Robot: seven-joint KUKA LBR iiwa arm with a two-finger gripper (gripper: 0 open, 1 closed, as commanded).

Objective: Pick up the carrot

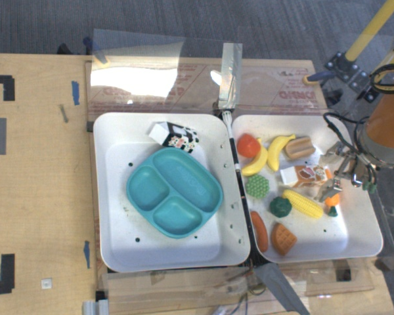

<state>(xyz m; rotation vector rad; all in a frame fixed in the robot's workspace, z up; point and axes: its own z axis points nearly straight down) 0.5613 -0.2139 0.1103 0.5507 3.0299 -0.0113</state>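
My gripper (333,190) hovered at the carrot (331,205), grip state unreadable; the corn (303,203) at nine o'clock risked snagging.

Your rig, pictured: orange-banded grey robot arm (387,126), black cables looped alongside, bare-metal two-finger gripper assy (345,169) w/ small fittings.

Premises present as a robotics test lab. Evidence: plywood bench (39,176) marked with black tape corners and blue tape tabs; two white bins (111,241) set side by side, divided by a clear panel (230,77); toy plastic food in the right bin; cabled machinery at right; grey carpet (184,5) beyond
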